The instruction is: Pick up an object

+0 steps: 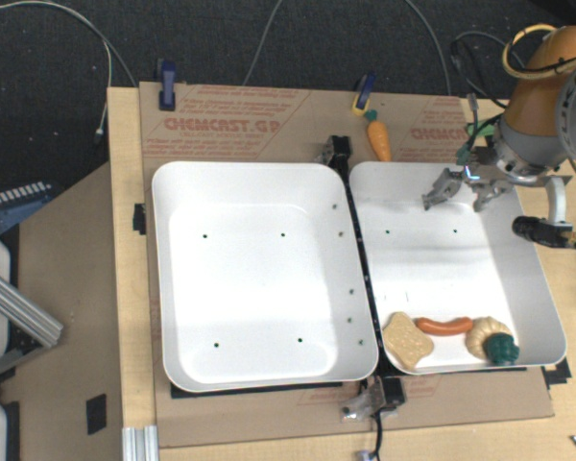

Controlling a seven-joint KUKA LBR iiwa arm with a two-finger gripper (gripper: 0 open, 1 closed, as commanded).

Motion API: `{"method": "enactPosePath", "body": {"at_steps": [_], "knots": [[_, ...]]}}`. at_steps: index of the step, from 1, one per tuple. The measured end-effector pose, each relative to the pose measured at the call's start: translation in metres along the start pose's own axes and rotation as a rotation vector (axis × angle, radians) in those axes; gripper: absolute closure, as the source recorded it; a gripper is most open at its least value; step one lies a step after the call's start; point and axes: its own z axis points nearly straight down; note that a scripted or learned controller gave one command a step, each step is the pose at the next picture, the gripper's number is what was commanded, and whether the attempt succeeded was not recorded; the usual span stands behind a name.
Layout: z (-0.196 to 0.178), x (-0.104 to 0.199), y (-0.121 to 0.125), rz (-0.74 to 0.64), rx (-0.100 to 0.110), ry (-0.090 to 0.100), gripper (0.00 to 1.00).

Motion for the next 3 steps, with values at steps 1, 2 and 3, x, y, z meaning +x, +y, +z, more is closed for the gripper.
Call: {"method": "enactPosePath", "body": {"at_steps": [1, 2, 3], "knots": [[0.044, 0.001, -0.001, 0.000, -0.001, 0.000, 0.00], [0.030, 0.000, 0.001, -0.001, -0.007, -0.002, 1.00], [-0.019, 0.000, 0.011, 0.000, -0.010, -0.002, 1.00]]}}
